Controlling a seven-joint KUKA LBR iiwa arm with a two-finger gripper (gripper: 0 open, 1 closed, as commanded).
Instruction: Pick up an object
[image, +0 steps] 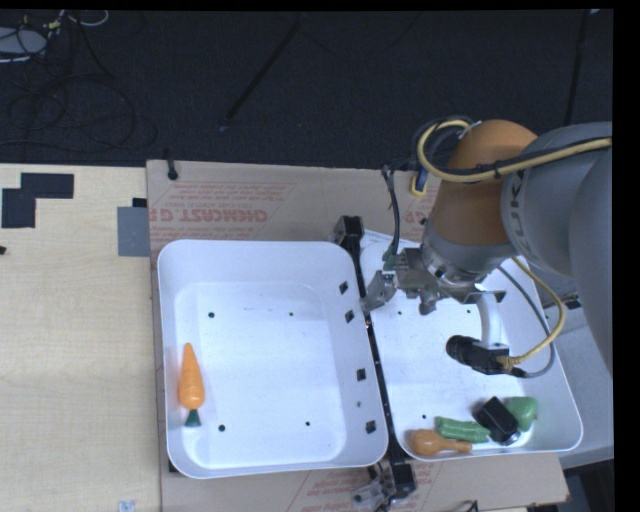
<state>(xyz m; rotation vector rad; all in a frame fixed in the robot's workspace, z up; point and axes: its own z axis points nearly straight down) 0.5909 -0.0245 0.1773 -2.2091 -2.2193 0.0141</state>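
Several toys (478, 428) heaped at right bin's (560, 440) near edge, well apart from jaws (400, 290), state unclear.

one fixed camera looked down at a slant from above the bench (70, 330), far enough back to take in both bins (260, 265), with the arm (560, 200) entering from the right.

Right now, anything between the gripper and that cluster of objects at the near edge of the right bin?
Nothing visible. The gripper is over the right bin near its left wall; the green pieces, black block and orange object lie together at the near edge. Bare bin floor lies between. The arm's own black cable fitting hangs alongside that path.
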